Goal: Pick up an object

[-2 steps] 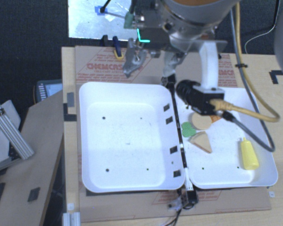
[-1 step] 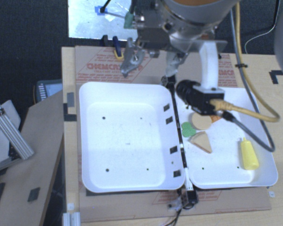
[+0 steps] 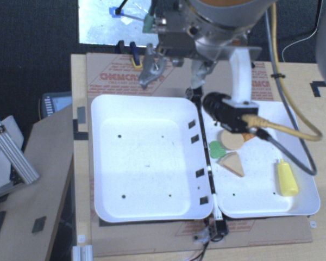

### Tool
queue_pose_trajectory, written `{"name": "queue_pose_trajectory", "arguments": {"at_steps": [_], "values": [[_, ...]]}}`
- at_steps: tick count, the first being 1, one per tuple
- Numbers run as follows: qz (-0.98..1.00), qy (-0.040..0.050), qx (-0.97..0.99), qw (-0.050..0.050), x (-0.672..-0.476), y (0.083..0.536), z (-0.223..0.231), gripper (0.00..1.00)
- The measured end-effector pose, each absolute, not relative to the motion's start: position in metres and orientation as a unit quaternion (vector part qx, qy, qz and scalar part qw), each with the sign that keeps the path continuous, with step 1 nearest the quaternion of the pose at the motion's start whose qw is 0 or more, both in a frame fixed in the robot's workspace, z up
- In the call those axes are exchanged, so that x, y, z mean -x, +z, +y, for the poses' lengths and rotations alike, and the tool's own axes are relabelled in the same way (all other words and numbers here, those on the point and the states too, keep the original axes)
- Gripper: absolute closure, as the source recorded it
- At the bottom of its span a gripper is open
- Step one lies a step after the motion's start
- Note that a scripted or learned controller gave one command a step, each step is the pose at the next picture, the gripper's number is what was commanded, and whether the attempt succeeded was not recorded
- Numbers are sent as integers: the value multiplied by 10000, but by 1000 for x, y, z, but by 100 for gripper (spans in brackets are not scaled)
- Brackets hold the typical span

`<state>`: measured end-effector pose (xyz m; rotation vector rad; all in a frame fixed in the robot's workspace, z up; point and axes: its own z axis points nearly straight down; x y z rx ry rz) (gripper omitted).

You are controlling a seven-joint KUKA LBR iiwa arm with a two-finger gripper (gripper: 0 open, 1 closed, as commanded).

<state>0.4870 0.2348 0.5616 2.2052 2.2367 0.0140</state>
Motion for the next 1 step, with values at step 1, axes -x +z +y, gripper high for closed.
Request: {"name": "queue_pose_trajectory", "arguments": {"at_steps": [1], "values": [[7121, 45, -7021, 3, -487, 562, 235, 0]]}}
